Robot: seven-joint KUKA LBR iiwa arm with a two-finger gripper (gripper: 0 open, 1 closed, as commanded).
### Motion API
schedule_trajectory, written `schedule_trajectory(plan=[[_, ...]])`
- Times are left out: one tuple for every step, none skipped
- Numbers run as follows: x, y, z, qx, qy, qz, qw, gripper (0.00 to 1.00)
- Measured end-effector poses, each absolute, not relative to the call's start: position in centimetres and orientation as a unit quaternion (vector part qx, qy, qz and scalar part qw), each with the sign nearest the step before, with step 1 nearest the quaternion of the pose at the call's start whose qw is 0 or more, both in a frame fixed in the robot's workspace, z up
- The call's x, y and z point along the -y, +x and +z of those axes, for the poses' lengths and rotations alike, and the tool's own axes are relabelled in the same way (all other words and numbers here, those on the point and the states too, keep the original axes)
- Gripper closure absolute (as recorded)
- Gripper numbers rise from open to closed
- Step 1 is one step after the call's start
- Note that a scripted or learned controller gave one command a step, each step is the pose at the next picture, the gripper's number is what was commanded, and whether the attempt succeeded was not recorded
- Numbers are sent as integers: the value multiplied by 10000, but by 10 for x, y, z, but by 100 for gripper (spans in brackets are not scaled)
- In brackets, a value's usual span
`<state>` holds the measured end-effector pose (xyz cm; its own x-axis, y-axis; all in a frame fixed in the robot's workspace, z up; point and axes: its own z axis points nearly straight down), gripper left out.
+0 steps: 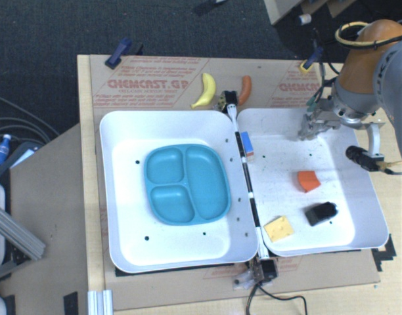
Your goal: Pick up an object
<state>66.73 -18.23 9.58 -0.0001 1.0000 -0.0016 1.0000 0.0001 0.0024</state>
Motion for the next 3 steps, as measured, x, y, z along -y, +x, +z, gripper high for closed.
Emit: schedule_trajectory(plan=[[182, 667, 96, -7072, 7071, 2, 13, 0], [164, 667, 85, -7074, 7068, -4, -9, 0], [155, 667, 85, -7074, 7068, -4, -9, 0]])
